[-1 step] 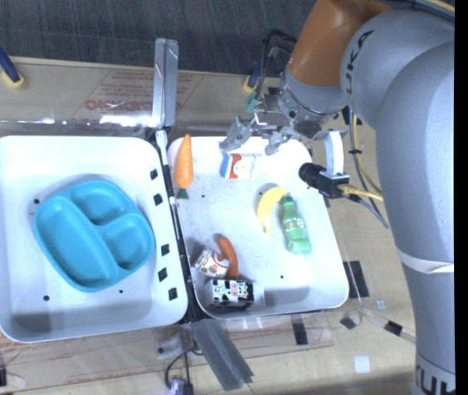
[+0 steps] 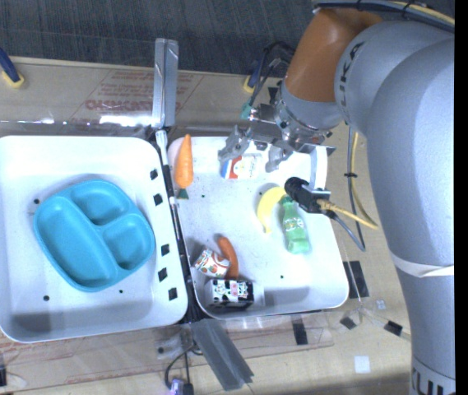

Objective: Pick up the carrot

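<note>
Camera view: slanted look down on counter (image 2: 69, 97)
Claw (image 2: 254, 153): released, above right bin (image 2: 332, 286), grasping nothing
Carrot (image 2: 184, 161): right bin, against left wall
Left bin (image 2: 3, 220): blue tray (image 2: 94, 233)
Counter: brown board, dark floor behind

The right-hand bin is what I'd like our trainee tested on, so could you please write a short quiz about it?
1. True or false: the carrot lies against the left wall of the right bin.
2. Which item lies directly beside the banana? A) green bottle B) blue divided plate C) black-and-white carton
3. Fill in: the gripper hovers over a red-and-white ____ near the bin's far edge.

Key: 1 true. 2 A; the plate sits in the left bin. 3 carton.
</note>
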Controlling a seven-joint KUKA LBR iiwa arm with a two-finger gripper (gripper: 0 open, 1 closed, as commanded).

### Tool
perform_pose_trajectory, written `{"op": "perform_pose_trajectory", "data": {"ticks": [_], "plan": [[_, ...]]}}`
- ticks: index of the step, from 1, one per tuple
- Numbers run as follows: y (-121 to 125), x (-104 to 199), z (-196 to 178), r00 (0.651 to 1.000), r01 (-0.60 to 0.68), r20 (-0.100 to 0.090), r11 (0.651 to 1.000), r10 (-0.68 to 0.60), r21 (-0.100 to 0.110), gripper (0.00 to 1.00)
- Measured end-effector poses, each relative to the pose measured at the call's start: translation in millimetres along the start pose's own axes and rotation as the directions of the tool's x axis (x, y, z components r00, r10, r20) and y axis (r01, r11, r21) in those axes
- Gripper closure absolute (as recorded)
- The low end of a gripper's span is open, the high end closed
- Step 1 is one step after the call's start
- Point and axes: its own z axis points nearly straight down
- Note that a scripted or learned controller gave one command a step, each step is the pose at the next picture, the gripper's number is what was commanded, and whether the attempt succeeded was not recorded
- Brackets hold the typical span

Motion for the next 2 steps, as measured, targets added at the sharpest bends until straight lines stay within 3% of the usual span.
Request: {"op": "perform_pose_trajectory", "data": {"ticks": [1, 2], "plan": [[27.5, 33.8, 32.5, 0.984, 0.177, 0.001, 0.984, -0.177, -0.006, 0.0], [23.7, 54.4, 32.7, 0.981, 0.193, 0.0, 0.981, -0.193, -0.002, 0.0]]}}
